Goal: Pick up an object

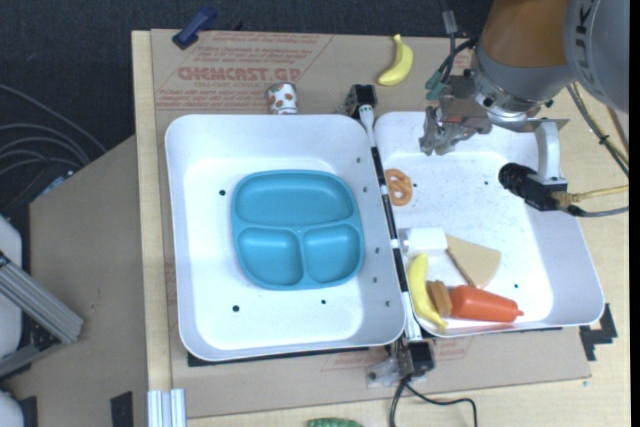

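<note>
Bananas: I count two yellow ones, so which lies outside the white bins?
The banana on the brown board behind the bins, near the tool. The other banana lies inside the right bin, beside the carrot.

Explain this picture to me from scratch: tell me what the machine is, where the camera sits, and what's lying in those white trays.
This is one photo from a camera fixed above a bench, looking down at a slant. The grey and orange machine at the upper right is a robot arm; its gripper hangs over the right bin, and nothing shows between its fingers. That bin holds toy food: a pretzel, a white block, a tan wedge, a carrot and a banana. The left bin holds a blue divided plate. Another banana lies on the board behind the bins.
</note>
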`<state>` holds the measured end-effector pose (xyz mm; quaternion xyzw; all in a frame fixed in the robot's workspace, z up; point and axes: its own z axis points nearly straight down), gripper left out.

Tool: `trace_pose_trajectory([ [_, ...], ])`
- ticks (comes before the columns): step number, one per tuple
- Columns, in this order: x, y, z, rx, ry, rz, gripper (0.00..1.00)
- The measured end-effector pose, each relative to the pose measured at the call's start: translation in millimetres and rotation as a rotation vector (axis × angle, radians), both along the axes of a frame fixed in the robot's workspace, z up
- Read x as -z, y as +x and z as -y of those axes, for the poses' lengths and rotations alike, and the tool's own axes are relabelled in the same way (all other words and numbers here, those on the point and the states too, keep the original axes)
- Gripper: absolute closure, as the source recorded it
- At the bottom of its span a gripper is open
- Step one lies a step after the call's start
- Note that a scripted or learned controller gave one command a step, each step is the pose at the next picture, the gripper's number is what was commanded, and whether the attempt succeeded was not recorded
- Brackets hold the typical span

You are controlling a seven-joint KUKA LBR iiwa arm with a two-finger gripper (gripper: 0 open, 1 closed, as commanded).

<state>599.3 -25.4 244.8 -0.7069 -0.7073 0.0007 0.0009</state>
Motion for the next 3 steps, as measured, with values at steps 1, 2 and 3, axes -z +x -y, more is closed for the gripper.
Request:
trace_pose_trajectory([
  [1,-20,-18,-17,0.0,0.001,0.0,1.0],
  [2,-18,-41,-55,-0.001,0.001,-0.001,1.0],
  [3,-21,14,6,0.001,-0.001,0.003,1.0],
])
